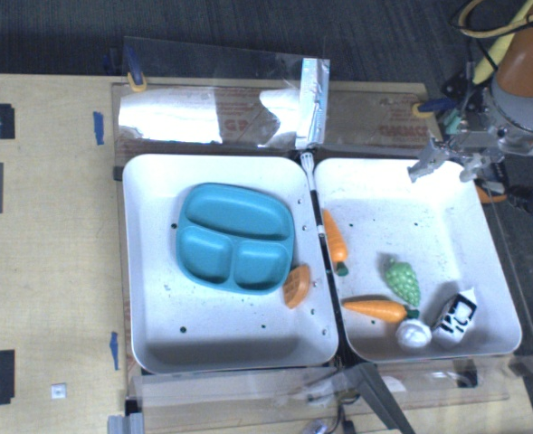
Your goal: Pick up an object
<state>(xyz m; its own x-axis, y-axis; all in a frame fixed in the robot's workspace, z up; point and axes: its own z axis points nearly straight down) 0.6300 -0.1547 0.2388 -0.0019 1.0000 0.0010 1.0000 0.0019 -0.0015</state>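
Above the right bin's point(497, 242) far rim, the gripper point(447, 161) hangs — fingers seemingly spread — over dark floor point(248, 7).

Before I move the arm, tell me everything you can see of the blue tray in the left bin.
The blue tray is a rounded, glossy piece that looks like plastic, with three recessed compartments: one long one along the far side and two smaller ones nearer the camera. It lies flat, right side up, turned slightly askew, on the floor of the left bin. An orange piece lies against its near right corner.
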